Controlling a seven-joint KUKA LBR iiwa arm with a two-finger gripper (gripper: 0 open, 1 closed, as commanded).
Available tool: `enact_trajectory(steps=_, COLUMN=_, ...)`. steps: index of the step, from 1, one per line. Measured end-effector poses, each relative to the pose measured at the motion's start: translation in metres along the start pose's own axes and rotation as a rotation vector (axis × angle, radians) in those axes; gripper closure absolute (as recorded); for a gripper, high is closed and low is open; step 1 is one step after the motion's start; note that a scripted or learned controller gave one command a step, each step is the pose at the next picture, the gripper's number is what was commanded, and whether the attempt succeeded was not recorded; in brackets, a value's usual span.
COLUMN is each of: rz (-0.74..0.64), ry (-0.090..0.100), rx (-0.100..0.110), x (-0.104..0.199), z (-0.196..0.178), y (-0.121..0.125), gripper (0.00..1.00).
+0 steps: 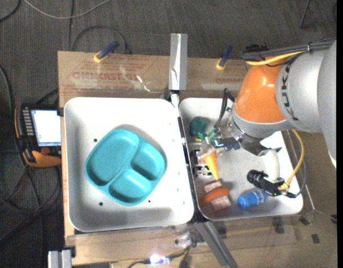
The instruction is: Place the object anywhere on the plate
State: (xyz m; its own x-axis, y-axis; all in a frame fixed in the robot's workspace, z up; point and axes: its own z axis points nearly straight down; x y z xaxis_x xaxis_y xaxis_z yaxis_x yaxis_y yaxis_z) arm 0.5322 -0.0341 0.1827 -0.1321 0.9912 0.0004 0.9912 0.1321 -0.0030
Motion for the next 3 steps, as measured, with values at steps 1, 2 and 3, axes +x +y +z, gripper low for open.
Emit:
enact_trajectory(steps=1, rz=-0.229, ry=-0.003, rx=-0.002, x=-0.005, z=-0.041, y=-0.009, gripper=1.00)
enact_trajectory(steps=2, rz=-0.290, ry=0.000, rx=0.001, x=0.070, z=0.000, y=0.028, gripper=1.00)
enact_trajectory(steps=3, rz=-0.319, ry=0.000, rx=0.000, x=0.136, z=0.000, y=0.015, gripper=1.00)
